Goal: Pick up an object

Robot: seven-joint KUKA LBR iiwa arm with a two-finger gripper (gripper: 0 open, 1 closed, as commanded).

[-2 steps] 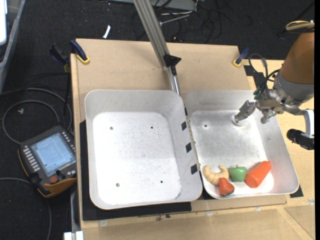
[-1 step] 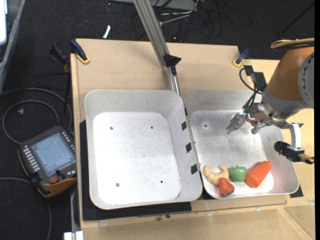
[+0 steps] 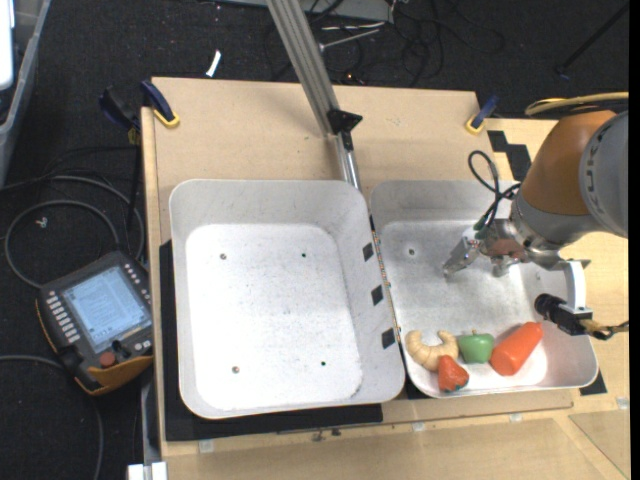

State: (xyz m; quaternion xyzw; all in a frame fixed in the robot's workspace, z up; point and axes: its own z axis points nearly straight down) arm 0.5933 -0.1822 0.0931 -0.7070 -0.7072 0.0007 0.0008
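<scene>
Several toy foods lie along the front of the right bin (image 3: pixel 430 208): a cream curved piece (image 3: pixel 430 345), a green pepper (image 3: pixel 478 346), an orange carrot (image 3: pixel 517 348) and a small red piece (image 3: pixel 452 372). My gripper (image 3: pixel 463 259) hangs over the bare middle of that bin, behind the toys and apart from them. Nothing shows in its grasp. The grey arm with its orange band (image 3: pixel 560 168) reaches in from the right.
The left bin (image 3: pixel 190 268) sits beside the right one, their rims meeting at the centre. A metal pole (image 3: pixel 310 63) slants down to the bench behind the bins. A teach pendant (image 3: pixel 98 313) lies on the floor at the left.
</scene>
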